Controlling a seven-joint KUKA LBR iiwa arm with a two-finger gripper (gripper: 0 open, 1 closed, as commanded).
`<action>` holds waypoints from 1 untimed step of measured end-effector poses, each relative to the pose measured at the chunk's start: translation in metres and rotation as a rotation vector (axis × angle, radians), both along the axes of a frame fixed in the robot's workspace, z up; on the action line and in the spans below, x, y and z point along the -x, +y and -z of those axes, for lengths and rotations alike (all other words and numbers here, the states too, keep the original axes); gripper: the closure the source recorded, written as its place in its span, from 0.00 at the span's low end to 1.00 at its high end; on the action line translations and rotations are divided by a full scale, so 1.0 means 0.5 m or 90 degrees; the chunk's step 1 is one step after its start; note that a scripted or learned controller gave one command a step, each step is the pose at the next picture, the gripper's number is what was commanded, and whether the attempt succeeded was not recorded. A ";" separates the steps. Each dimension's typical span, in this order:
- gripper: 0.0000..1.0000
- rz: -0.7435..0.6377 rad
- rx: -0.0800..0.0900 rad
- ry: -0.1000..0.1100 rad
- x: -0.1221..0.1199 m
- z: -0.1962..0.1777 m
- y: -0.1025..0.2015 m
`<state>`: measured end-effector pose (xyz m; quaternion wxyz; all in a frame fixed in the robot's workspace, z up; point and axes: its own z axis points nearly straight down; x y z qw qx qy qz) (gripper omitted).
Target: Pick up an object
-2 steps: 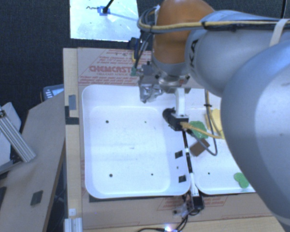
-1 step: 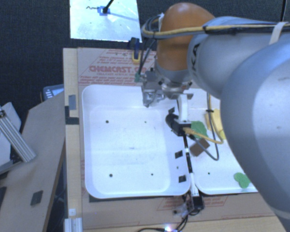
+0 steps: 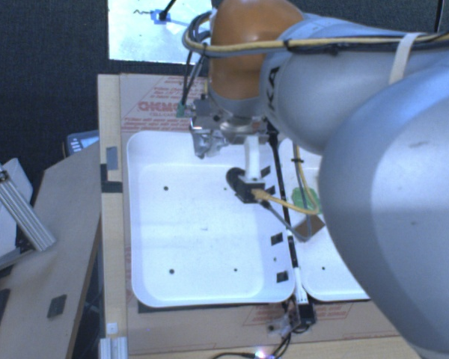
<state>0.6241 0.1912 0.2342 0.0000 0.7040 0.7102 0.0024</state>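
We see the tan desk (image 3: 75, 200) on the left; on it sits the left bin (image 3: 179, 275), white and shallow; the gripper (image 3: 202, 149) hangs over the far end of this bin, and we cannot tell if it is spread or pressed together; a small green thing (image 3: 307, 198) lies in the right bin (image 3: 329, 283), near its left wall, partly hidden by the big grey arm (image 3: 374, 126).

The grey arm (image 3: 382, 170) runs off at three o'clock and blankets most of the right bin (image 3: 325, 275). A green object (image 3: 305, 198) peeks out by its nine o'clock rim, too covered to name.
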 end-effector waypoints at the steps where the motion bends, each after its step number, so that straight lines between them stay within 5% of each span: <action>1: 1.00 0.007 0.003 0.005 0.114 0.025 -0.085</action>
